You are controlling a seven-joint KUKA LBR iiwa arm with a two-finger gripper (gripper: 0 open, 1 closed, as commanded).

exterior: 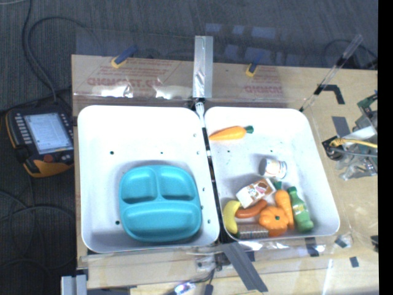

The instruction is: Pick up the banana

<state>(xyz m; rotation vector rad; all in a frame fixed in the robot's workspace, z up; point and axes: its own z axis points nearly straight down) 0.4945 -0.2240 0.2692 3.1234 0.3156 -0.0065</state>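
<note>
Where the right bin [319,165] meets the centre divider, at its near left corner, the banana [230,217] is seen lying, a short yellow curve with a paler tip, its outer side pressed close to the bin wall. It looks smooth, small and slightly glossy, and is judged to be a hard plastic toy that could slide under uneven pressure. Touching its inner side is a red sausage [252,212], and a dark object [249,231] that cannot be identified sits just beside its near end.

Trouble is expected mainly from this crowding. With the wall on one side and the sausage on the other, little room is left for a grasp across the fruit, and a descent slightly off line could be stopped by the divider or could close on the sausage instead. A pinch taken near the curved tip might squeeze the banana out sideways.

Just beyond, an orange pumpkin [274,219], an upright carrot [282,200] and a green bottle [299,211] are packed together, with a white carton [255,192] leaning over the sausage; any of these could be knocked or dragged. Farther back a white can [274,166] lies apart, and a second carrot [230,133] rests near the far wall. In the left bin [98,165] a blue divided plate [161,203] is set, well apart from the banana.
</note>
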